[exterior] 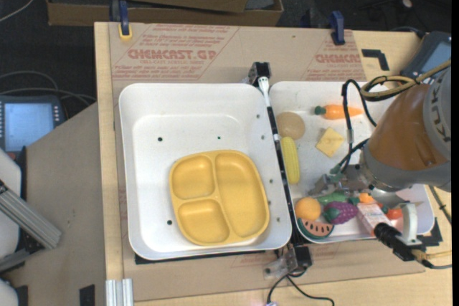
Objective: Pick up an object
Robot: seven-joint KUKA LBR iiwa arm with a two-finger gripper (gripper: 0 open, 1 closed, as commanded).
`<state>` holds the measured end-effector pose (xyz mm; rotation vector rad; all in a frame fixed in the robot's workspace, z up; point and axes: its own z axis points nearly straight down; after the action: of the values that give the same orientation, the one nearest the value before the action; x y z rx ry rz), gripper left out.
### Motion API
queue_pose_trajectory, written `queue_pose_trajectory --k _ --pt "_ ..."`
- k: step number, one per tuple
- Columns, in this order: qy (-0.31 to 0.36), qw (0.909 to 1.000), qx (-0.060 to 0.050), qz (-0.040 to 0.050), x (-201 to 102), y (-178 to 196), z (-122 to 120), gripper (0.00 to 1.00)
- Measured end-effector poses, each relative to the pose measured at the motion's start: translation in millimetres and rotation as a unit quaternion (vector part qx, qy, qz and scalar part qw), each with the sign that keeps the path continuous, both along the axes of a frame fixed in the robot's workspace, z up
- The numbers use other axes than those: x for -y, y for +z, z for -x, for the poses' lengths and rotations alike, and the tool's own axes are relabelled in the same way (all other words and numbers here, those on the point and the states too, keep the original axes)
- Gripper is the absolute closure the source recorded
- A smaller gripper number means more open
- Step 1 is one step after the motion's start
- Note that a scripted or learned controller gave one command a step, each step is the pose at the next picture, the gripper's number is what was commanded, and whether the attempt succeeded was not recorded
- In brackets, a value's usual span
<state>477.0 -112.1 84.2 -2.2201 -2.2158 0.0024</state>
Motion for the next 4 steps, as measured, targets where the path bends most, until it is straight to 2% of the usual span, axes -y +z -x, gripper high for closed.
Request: queue_pose_trajectory --k 1,2,3,4 --pt "0.002 1.0000 0.008 0.0043 49 45 -93 0.00" --pt "0.001 1.0000 -0.001 -0.0009 7 -2 -24 0.00" --pt "0.000 1.0000 0.003 0.0018 10 10 -27 1.00" --pt "-0.001 1.0000 0.007 0.0042 56 112 -13 1.00"
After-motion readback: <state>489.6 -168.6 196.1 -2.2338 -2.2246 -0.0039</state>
